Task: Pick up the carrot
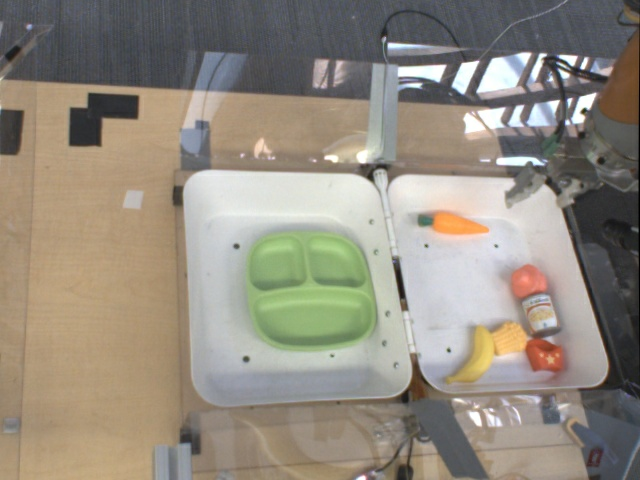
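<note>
The carrot [457,225], orange with a green stub at its left end, lies on its side in the upper part of the right bin [440,298]. My gripper [545,189] hangs over that bin's upper right corner, to the right of the carrot and clear of it. Its fingers [522,184] are spread open with nothing between them.
A red bottle [537,300], a corn cob [510,339], a banana [475,356] and a red pepper [545,356] lie in the right bin's lower right. A green divided plate [310,290] sits in the left bin [215,268]. Cables [480,58] run behind the bins.
</note>
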{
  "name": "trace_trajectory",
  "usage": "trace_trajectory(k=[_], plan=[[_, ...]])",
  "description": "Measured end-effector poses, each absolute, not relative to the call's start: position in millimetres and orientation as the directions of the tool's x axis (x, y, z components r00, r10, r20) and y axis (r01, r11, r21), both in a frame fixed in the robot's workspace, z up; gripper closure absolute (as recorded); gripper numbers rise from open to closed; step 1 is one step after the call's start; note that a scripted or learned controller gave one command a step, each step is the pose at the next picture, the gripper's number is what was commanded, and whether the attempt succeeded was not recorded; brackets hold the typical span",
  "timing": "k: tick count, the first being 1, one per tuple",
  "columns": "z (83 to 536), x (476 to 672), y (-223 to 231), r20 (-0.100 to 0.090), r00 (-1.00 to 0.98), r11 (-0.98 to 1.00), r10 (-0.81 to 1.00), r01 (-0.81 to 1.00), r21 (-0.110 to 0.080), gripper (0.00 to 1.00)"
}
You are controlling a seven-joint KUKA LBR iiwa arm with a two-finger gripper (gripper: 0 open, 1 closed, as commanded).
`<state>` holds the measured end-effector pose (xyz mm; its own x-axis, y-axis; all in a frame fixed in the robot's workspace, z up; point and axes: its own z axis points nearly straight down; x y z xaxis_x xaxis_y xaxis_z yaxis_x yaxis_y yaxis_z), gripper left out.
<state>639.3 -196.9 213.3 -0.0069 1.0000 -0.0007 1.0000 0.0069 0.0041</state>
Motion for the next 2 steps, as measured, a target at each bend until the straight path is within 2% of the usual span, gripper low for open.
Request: trace_trajectory(k=[1,2], plan=[[96.9,648.8,-162.2,-0.003,-0.200,0.200,0.980,0.980,0.008,0.00],[88.3,636.3,-145.4,-0.001,-0.007,0.007,1.000,1.000,0.009,0.00]])
